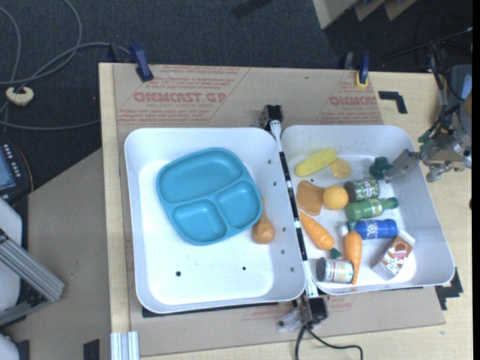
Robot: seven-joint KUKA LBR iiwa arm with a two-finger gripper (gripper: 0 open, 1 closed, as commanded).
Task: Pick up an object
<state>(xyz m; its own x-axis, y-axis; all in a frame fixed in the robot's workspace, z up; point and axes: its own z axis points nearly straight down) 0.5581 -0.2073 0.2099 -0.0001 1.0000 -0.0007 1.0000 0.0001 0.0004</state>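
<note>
In my right bin (420, 201): corn cob (316, 161) by its far edge, 2 carrots (318, 232) mid-bin, a can (335, 270) lying by its near edge.

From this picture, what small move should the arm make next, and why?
Probably lower the pincer a little toward the green plastic bottle. The pincer sits at the right white bin's upper right, holding nothing visible, and the toy food lies just below and left of it.
</note>
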